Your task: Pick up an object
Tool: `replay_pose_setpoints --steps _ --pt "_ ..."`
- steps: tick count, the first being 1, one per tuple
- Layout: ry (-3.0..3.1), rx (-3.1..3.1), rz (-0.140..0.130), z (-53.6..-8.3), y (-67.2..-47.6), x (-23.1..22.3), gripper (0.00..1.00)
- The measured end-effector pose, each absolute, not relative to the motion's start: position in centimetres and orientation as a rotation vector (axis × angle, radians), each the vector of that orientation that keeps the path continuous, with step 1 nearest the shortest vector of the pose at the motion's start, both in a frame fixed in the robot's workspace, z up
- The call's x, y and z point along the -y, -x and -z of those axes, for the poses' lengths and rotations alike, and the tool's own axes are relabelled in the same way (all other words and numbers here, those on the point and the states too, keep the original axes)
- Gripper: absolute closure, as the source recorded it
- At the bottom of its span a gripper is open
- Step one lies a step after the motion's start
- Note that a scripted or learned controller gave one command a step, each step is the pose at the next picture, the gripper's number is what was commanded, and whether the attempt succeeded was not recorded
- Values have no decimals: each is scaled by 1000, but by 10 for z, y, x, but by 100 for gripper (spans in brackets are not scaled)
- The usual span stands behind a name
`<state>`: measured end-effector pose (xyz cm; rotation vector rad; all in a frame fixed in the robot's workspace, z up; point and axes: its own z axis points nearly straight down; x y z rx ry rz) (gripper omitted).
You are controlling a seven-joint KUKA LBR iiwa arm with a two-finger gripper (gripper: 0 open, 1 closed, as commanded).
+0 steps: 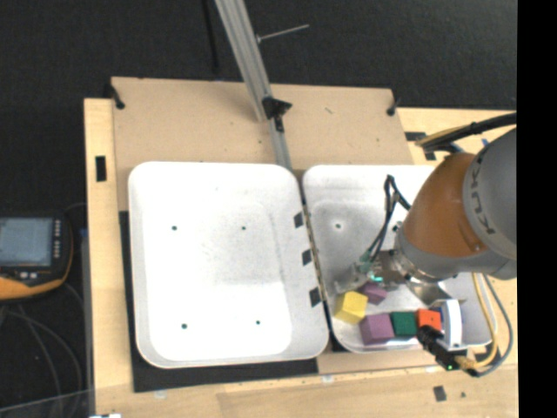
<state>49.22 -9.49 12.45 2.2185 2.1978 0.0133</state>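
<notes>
My gripper (pixel 370 279) is down in the right bin (pixel 339 198), near its front. It hangs just above a small purple piece (pixel 376 293), and the arm's orange band and wrist cover most of it. A yellow block (pixel 352 306) lies right in front of the gripper. Beside it, along the bin's front wall, sit a larger purple block (pixel 378 327), a green block (pixel 404 323) and an orange block (pixel 429 319).
The left bin (pixel 213 259) stands beside the right one on the wooden bench. A slanted metal rod (pixel 252 68) runs from the top down to the gap between the bins. A handheld device (pixel 30 249) lies off the bench at the far left.
</notes>
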Motion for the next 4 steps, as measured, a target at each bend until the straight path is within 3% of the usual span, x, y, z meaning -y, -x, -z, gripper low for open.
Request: replay_pose_setpoints --steps 1,2,3,4 --pt "-2216 -2213 -8 -225 -486 120 0" --pt "-2219 -2210 -7 -107 -503 112 0" --pt "-2230 -2207 -4 -118 -501 112 100" --pt "-2211 -2225 -9 -199 -500 -11 100"
